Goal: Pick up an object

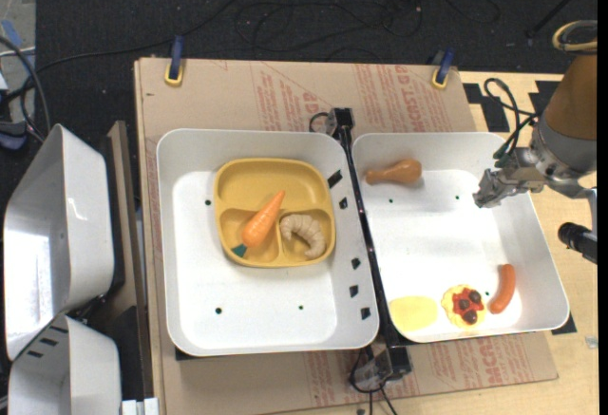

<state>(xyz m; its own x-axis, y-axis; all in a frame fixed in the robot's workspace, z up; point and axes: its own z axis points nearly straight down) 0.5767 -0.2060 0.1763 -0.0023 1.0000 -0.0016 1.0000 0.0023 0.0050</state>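
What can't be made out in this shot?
- Gripper, camera view: small and dark at the right white bin's rim; finger state unreadable.
- Grey arm with orange band: cut off by the right edge.
- Small round red-and-yellow toy: too small to identify.
- Yellow divided plate: the orange carrot hides part of its divider.

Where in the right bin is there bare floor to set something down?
The middle of the right bin is bare, bordered by the drumstick above and the yellow slice, the pizza piece and the sausage below. The near edge is crowded, and the gripper hangs over the far right corner.
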